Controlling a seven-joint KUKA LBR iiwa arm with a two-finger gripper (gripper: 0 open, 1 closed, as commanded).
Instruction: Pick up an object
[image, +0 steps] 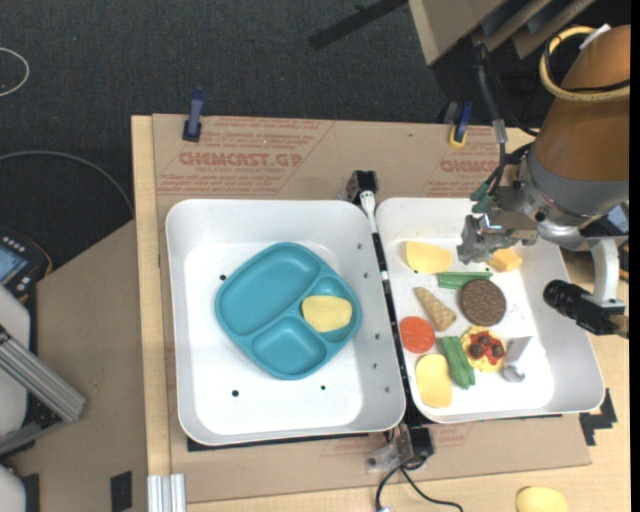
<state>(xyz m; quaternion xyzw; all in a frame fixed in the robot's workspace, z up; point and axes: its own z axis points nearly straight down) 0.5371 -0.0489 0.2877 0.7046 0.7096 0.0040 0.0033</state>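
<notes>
My gripper (478, 250) hangs over the back of the right bin (570, 390), just above a green bean (463, 281) and beside a yellow slice (428, 257). A small orange-yellow cube (506, 260) lies right of it. Below sit a brown round patty (483, 300), a tan wedge (435, 307), a red tomato slice (416, 334), a green pickle (458, 360), a pizza piece with red topping (486, 348), a yellow oval (433, 381) and a grey piece (514, 352). I see nothing between the fingers.
The left bin (200, 300) holds a blue divided plate (262, 292) with a pale yellow piece (327, 313) in one compartment. A black divider (380, 270) runs between the bins. Blue clamps (193, 115) stand at the board's back edge.
</notes>
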